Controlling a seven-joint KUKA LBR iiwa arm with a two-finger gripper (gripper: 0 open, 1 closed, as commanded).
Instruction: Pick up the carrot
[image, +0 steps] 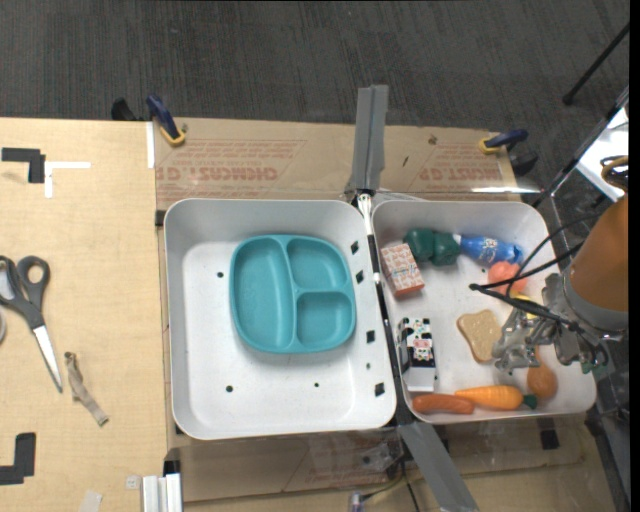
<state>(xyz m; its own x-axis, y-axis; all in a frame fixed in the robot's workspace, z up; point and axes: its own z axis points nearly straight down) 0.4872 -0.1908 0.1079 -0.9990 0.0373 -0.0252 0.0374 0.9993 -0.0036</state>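
The carrot (490, 398) is orange with a green stub at its right end. It lies flat along the front wall of the right bin (455, 212). My gripper (512, 356) hangs over the right part of that bin, just behind the carrot and beside the right edge of a bread slice (479, 334). Nothing of the carrot is between it; the carrot rests on the bin floor.
A red sausage (442, 404) lies end to end with the carrot on its left. A small orange ball (543, 382), a cow-print carton (417, 350), a red-white box (401, 270), a green toy (432, 246) and a blue bottle (490, 248) share the bin. The left bin (190, 330) holds a teal divided plate (293, 293).
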